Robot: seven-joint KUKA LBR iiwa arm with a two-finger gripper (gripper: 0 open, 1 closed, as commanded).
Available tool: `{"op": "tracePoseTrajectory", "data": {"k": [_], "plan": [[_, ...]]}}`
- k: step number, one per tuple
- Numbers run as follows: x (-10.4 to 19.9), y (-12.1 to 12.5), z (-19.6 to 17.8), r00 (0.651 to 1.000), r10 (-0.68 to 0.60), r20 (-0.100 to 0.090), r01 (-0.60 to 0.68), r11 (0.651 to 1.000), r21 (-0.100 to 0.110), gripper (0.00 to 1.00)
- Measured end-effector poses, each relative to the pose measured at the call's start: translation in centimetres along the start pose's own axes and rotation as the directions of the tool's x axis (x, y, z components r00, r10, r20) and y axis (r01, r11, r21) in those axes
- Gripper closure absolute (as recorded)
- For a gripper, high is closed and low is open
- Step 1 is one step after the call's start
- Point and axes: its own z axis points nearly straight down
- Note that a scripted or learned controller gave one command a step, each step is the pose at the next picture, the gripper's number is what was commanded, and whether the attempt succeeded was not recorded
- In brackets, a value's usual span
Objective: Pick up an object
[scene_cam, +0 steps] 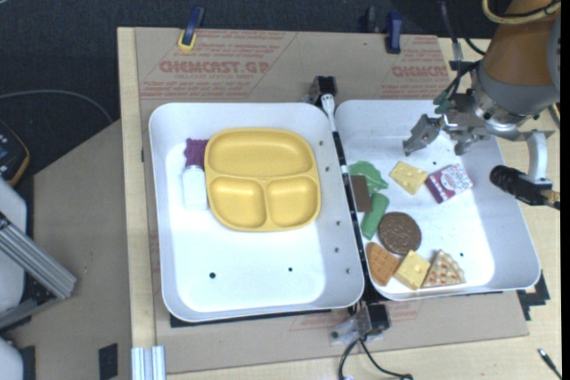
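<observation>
Robot gripper hovers with fingers spread, empty, over the right bin. Just below lies a small cheese wedge — light, rigid, likely slick plastic — best pinched across its flat sides.

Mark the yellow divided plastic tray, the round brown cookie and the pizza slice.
yellow divided plastic tray point(261, 154): camera view, large top compartment.
round brown cookie point(399, 232): camera view, centre of face.
pizza slice point(443, 271): camera view, topping middle.

The arm is cut off at the right edge, and the yellow tray partly hides a purple item.
</observation>
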Motion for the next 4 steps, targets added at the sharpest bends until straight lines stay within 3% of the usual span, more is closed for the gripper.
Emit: {"op": "tracePoseTrajectory", "data": {"k": [2,3,4], "plan": [[0.9,0.6,10.5,1.000,0.001,0.001,-0.001,1.000,-0.005,0.00],[0.8,0.7,9.1,1.000,0.001,0.003,-0.001,1.000,-0.011,1.00],[1.8,0.9,3.4,1.000,-0.001,0.004,0.001,1.000,-0.015,1.00]]}}
